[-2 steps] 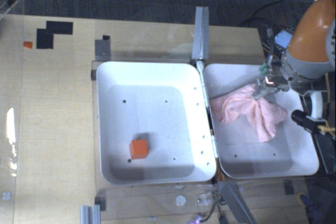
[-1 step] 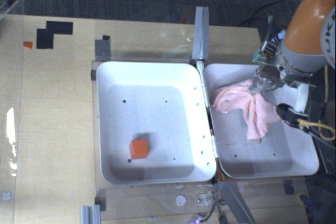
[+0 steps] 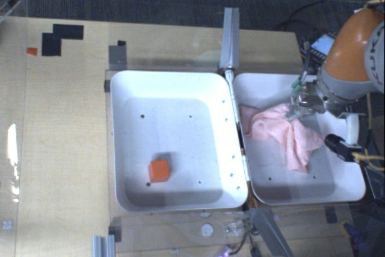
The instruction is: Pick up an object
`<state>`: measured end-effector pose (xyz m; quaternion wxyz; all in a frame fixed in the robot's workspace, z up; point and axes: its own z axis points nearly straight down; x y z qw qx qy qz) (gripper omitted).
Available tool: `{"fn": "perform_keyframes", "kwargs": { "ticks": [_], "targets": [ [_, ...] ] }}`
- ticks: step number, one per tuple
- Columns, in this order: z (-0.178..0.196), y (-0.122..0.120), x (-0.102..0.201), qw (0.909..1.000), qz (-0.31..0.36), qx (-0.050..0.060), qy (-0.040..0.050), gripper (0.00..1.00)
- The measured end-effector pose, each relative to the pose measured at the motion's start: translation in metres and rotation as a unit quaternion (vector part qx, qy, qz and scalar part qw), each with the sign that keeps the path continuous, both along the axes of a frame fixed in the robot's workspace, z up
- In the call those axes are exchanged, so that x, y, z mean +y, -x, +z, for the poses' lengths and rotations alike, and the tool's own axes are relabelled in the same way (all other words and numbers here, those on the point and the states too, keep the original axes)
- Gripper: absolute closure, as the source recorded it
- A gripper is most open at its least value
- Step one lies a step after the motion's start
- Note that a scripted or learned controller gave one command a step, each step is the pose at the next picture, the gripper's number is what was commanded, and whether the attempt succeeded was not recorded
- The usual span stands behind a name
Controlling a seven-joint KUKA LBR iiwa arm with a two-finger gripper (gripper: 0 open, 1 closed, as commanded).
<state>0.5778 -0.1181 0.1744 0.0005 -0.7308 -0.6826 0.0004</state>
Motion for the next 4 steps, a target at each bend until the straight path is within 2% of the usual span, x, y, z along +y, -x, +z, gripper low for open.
{"fn": "perform_keyframes", "kwargs": {
  "ticks": [1,2,3,4],
  "targets": [
    [-0.017,-0.003,0.009,0.9993,-0.038,-0.001,-0.0005,0.0],
    [-0.074,0.017,-0.015,0.9993,0.036,-0.003,0.0005,0.0],
    [-0.079,0.023,-0.018,0.9935,0.112,-0.016,0.0045,0.0],
    [-0.079,0.045,0.001,0.9865,0.162,-0.019,0.0079,0.0]
  ]
}}
